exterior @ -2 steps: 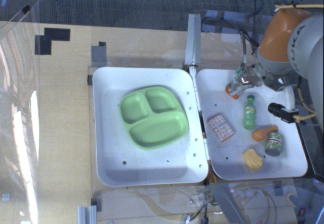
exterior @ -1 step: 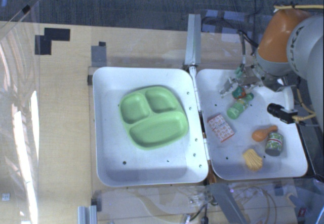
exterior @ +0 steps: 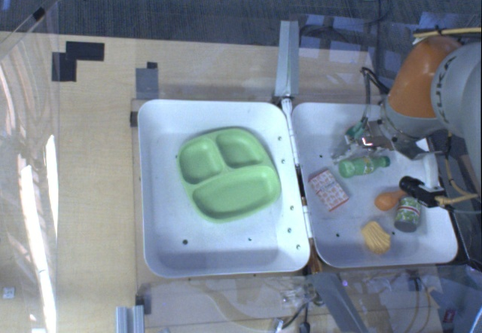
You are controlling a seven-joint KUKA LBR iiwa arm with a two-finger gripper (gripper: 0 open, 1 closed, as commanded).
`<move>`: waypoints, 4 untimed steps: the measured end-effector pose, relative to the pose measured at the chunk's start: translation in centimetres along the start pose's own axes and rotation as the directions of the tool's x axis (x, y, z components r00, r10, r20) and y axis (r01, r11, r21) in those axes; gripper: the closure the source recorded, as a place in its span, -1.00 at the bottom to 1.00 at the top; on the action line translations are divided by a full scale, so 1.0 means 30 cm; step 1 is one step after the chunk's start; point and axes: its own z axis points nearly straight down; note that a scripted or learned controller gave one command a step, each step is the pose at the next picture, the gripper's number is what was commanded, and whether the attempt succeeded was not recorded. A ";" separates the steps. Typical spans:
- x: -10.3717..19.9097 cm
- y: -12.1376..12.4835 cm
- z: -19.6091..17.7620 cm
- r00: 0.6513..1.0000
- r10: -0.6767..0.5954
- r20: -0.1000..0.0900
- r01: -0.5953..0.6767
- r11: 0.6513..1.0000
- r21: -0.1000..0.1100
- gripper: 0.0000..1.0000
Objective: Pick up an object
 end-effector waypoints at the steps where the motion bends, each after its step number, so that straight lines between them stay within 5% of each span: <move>1: 0.001 0.011 -0.046 1.000 -0.001 0.001 0.001 1.000 -0.009 1.00; 2: 0.001 0.011 -0.046 1.000 -0.001 0.000 0.001 1.000 -0.009 -1.00; 3: -0.079 0.105 0.005 1.000 -0.006 0.000 0.006 1.000 0.001 -1.00; 4: -0.077 0.115 -0.041 1.000 -0.012 0.004 0.012 1.000 -0.007 1.00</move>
